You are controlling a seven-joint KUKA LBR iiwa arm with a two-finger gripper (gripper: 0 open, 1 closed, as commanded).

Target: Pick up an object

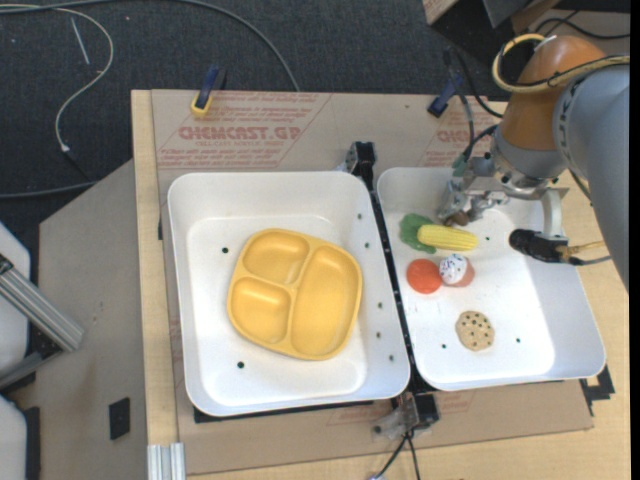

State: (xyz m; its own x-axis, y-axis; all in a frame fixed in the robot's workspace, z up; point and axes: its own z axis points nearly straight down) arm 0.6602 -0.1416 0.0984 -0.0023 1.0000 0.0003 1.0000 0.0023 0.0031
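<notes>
Red print on the brown cardboard sheet (250,128) under the bins reads "CHEMCAST GP", repeated upside down in fainter lines; two blue clamps (207,88) pin its far edge to the surface. My gripper (462,208) hangs low in the right bin (560,338), at its far side, just over the yellow corn cob (447,236); whether it is apart or together I cannot tell. The corn lies against a green leafy piece (414,230), with a red tomato (424,275) and a small white speckled piece (455,268) just nearer, and a cookie (474,330) apart toward the near rim. Bare white floor stays open around the cookie. The left bin (200,268) holds a yellow divided plate (295,293).
</notes>
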